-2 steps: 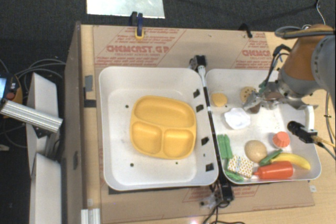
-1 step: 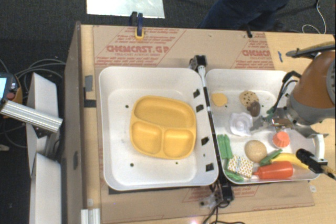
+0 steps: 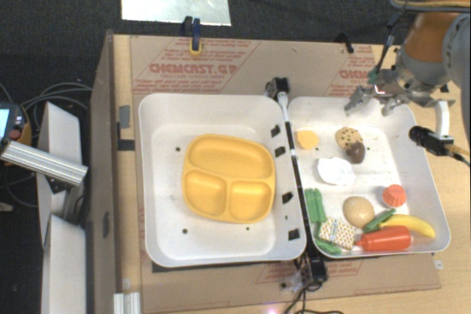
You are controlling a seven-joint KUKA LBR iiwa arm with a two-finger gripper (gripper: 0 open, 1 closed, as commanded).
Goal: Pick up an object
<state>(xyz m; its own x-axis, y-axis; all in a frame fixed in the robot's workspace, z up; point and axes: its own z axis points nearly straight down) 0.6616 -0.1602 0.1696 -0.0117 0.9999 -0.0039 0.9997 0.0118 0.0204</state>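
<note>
From above and at a slant, the camera view shows two shallow white bins side by side on the desk (image 3: 221,59), which is covered with printed brown cardboard. The left bin (image 3: 158,158) carries a yellow divided plate (image 3: 227,177) lying flat near its middle, with one wide compartment at the far side and two smaller ones nearer the camera. The right bin (image 3: 423,180) carries the loose items: a yellow-orange disc (image 3: 307,139) near its left wall, a chocolate-chip cookie (image 3: 347,136) with a dark brown lump (image 3: 355,152) touching its near edge, a white crumpled piece (image 3: 335,171) just below those, and a small orange-red fruit shape (image 3: 394,195) toward the right side. At the near end lie a green strip (image 3: 315,206) along the left wall, a potato (image 3: 358,210), a checked cracker (image 3: 335,232), a red pepper-like piece (image 3: 384,238) and a banana (image 3: 413,225), crowded close together. The grey arm (image 3: 441,33) reaches in from the right, and its hand (image 3: 373,101) hovers over the far right corner of the right bin, well apart from the food items. Its two fingers are spread apart with nothing between them.
</note>
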